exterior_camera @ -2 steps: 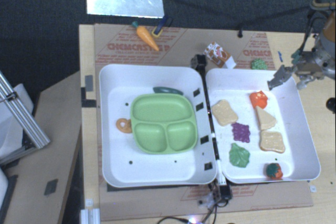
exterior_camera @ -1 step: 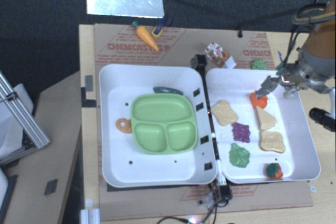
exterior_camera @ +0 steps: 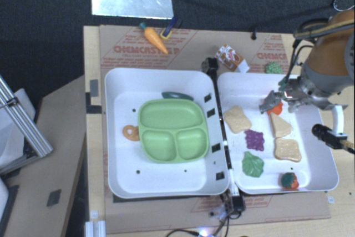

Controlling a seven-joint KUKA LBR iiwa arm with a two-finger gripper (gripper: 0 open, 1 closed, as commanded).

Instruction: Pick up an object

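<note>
- The end effector [exterior_camera: 275, 104] hung low over the right bin [exterior_camera: 319, 183], at its upper middle, and a small orange-red piece [exterior_camera: 276, 110] sat right under its tips.
- Whether the end effector was released or clenched on that piece could not be told; the fingers were too small and dark to read, and the piece could as well have been lying on the bin floor.
- The orange-red piece looked like the target. It sat just above the nearest bread slice [exterior_camera: 281, 125] and to the right of the other pale slice [exterior_camera: 237, 119].
- Its long axis could not be made out with confidence, since the end effector covered its upper part; the visible bit seemed to narrow downward, toward the nearest bread slice.
- Likely risk: the piece was small and probably smooth, so an off-centre close could have squeezed it out sideways and left the fingers with nothing.
- Second risk: the nearest bread slice lay almost touching the piece, so a finger coming down on that side might have landed on the bread or pushed it.
- Third risk: a weak hold on the narrow end could have let the piece drop during the lift.
- The purple grapes [exterior_camera: 254, 139] lay farther below the piece, well apart.
</note>
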